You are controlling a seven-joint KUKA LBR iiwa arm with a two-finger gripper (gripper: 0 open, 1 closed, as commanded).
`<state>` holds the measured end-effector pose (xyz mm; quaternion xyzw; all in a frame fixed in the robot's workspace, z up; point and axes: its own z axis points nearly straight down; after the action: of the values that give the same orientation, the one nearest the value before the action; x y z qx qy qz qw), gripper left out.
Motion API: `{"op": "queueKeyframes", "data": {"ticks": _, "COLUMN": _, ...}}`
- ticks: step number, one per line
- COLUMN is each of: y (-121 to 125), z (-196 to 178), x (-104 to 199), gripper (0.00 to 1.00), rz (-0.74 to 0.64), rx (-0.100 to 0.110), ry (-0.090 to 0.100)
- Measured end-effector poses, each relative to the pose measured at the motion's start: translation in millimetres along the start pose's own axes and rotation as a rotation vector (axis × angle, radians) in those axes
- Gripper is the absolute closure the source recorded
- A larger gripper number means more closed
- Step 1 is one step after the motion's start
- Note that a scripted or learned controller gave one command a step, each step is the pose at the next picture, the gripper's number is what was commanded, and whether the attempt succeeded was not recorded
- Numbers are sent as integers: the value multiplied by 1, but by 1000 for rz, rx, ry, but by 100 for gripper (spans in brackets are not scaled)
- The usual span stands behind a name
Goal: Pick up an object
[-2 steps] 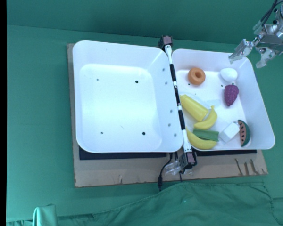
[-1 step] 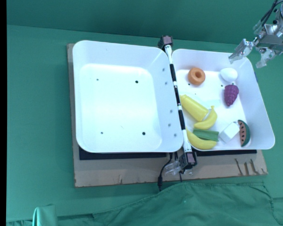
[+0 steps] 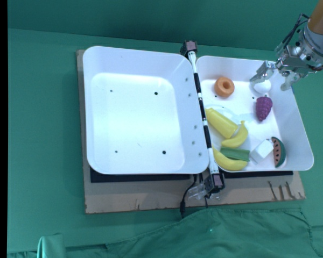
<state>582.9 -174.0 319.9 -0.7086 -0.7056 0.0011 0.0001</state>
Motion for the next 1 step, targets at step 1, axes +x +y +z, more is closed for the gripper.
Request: {"op": "queueKeyframes", "data": {"ticks": 1, "y": 7, "z": 55, "x": 6, "gripper": 0, "rz": -1, "rx": 1, "ry": 0}}
